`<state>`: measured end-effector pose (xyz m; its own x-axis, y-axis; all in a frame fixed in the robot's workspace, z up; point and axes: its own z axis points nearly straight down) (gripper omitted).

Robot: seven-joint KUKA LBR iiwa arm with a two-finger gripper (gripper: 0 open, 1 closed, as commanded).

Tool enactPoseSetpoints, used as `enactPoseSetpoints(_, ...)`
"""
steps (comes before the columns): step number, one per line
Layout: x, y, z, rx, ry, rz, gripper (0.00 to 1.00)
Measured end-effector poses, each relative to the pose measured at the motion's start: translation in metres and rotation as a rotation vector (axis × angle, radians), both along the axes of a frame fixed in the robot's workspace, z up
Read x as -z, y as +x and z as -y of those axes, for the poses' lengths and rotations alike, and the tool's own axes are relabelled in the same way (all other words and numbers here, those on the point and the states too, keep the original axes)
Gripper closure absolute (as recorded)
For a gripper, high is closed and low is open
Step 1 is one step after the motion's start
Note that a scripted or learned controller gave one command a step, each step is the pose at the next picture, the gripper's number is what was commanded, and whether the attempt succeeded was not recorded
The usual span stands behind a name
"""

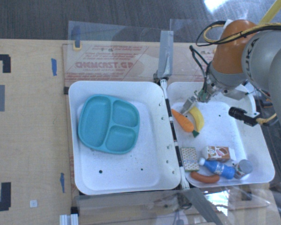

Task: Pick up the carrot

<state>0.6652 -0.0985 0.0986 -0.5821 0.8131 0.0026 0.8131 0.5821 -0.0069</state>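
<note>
Hovering above the carrot [183, 120], the tool [191, 103] stands open.

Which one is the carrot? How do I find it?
Look in the right bin, near its left wall, just below the tool. The carrot is the small orange cone lying there, touching a banana. The banana is yellow and curved; the carrot is orange and pointed.

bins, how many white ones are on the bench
2. The left bin holds a blue divided plate. The right bin holds the carrot, a banana, a bottle and other small items, with the end effector above the carrot.
</note>
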Motion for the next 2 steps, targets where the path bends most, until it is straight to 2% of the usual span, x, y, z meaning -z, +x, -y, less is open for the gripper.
enactPoseSetpoints(1, 0.011, -0.061, 0.003, -0.031, 0.002, 0.013, 0.00)
enactPoseSetpoints(2, -0.087, -0.152, -0.046, -0.051, 0.003, 0.008, 0.00)
